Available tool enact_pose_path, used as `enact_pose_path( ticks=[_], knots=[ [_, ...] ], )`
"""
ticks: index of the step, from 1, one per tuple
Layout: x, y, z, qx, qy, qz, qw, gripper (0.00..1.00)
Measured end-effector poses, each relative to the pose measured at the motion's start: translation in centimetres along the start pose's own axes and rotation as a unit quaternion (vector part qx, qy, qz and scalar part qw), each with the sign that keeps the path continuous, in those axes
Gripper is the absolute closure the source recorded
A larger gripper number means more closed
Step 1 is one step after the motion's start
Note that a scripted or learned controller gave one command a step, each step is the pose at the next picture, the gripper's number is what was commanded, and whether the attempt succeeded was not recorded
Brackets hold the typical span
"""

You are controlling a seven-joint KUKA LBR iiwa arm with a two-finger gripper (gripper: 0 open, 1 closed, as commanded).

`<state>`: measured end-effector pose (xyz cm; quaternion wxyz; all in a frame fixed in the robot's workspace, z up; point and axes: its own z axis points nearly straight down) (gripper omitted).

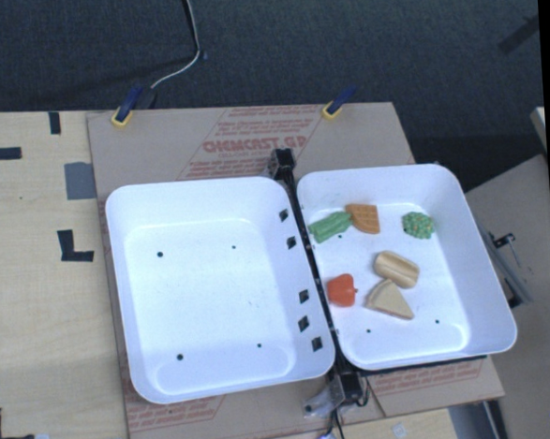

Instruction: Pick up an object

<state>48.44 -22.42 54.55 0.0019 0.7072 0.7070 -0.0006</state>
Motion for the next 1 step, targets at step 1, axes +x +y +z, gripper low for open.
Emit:
enact_pose_path(
  ticks=[1],
  knots=[
    [0.25,4.77,17.10,0.007,0.003,-0.001,1.0000,1.00]
  ],
)
